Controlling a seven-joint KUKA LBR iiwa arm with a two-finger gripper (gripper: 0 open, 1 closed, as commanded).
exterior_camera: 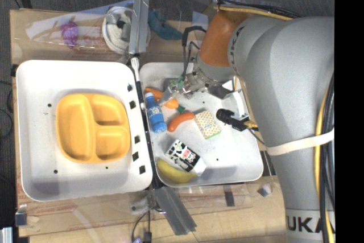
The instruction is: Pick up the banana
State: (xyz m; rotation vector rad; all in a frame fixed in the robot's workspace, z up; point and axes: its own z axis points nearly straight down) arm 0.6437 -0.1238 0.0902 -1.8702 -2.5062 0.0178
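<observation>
Lying crosswise along the bin's near wall, banana (175,172).

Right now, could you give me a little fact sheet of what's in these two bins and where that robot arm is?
left bin: yellow divided tray
right bin: banana, blue bottle, orange carrot-like toy, black-and-white box, patterned block
banana position: near front edge, partly under the black-and-white box
gripper: over the back of the right bin, away from the banana
task status: banana not picked up

glossy yellow plastic tray (94,127), smooth banana (175,173)
</observation>
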